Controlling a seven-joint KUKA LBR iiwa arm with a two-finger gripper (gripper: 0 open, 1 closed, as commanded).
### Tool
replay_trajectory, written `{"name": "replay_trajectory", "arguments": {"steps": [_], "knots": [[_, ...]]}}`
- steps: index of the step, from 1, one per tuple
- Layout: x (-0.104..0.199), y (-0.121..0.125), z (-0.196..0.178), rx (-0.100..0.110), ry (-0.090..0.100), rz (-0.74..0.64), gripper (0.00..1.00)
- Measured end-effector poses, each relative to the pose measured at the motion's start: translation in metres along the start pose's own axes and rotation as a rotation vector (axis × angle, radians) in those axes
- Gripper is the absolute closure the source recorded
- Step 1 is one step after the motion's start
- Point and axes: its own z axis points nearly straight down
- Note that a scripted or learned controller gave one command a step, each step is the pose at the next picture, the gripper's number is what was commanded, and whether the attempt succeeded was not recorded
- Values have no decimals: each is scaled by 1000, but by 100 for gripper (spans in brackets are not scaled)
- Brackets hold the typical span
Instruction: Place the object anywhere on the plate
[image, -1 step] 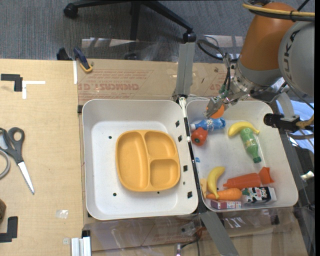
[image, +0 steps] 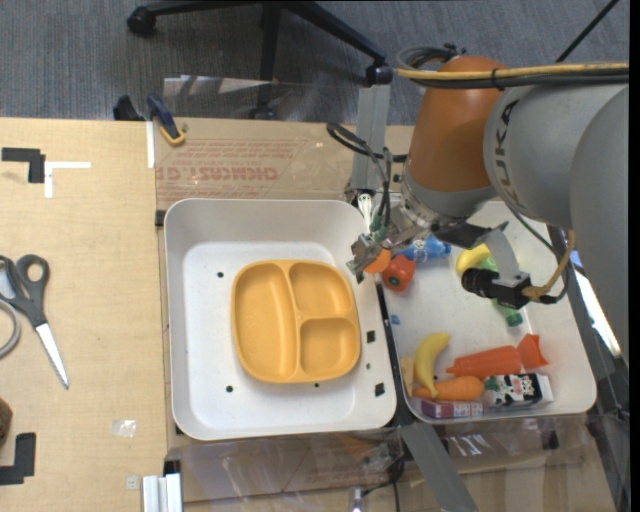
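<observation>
Across the desk (image: 80, 300), the pincer (image: 372, 255) hangs by the bins' shared rim, apparently grasping a small orange object (image: 377, 263), presumably bound for the yellow plate (image: 295, 320).

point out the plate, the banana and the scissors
plate (image: 262, 312), camera view, floor of its long left compartment
banana (image: 431, 358), camera view, middle of its curve
scissors (image: 33, 272), camera view, upper handle loop

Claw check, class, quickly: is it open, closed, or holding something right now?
Claw: cannot be told; it sits above the bins' shared edge, beside an orange toy.
</observation>
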Motion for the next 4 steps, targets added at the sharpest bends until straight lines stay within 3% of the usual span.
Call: {"name": "replay_trajectory", "arguments": {"steps": [1,2,3,4], "knots": [[69,-13,-48,0,0,251,100],[195,-24,21,2,-1,266,100],[170,-49,-63,0,-1,162,100],[176,-47,-184,-1,-2,-74,100]]}}
